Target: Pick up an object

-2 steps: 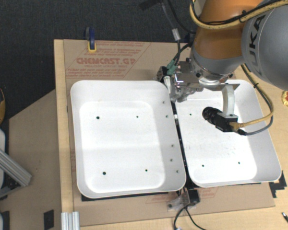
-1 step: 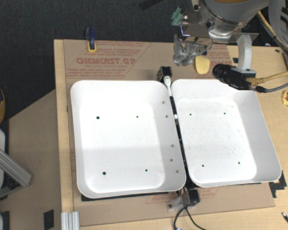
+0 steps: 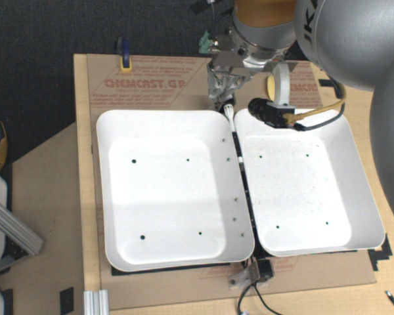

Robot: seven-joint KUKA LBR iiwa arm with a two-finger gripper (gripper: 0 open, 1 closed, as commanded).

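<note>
My gripper [image 3: 223, 97] hangs from the grey arm with its orange band [image 3: 266, 5], over the back rims where the two white bins meet. The left bin [image 3: 118, 176] and the right bin [image 3: 354, 182] show bare white floors with small dark dots. Just under the gripper's tip a small pale sliver [image 3: 228, 112] lies at the seam between the bins. Whether it is a loose thing or part of the gripper, I cannot tell.
The bins rest on a brown cardboard sheet [image 3: 151, 77] with red print. A blue and yellow clamp [image 3: 125, 52] stands at its back left edge. An aluminium bar [image 3: 13, 225] lies off the bench to the left. A connector with cables [image 3: 253, 274] sits at the front.
</note>
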